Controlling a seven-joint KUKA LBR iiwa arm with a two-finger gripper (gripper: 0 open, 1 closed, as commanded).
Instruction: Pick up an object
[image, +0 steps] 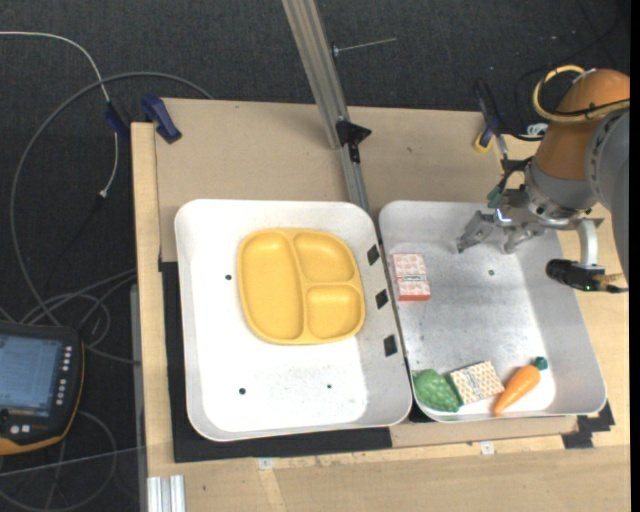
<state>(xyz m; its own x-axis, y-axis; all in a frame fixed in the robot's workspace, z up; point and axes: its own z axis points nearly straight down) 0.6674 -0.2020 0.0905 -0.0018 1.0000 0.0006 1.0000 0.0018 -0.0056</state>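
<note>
My gripper hangs over the far part of the right bin, near its back rim. Its fingers are spread open, with nothing between them and only bare bin floor beneath. My arm comes in from the right, the orange band above the wrist.

The things to pick lie apart from the gripper. A small pink-and-white box sits by the bin's left wall, a little nearer the camera than my fingers. The other three are bunched along the near rim: a green piece in the near-left corner, a patterned packet touching it on the right, and a carrot just beside the packet, its green top pointing to the right and away.

In the left bin lies a yellow tray with three compartments, set toward the far half. Both bins rest on the table.
</note>
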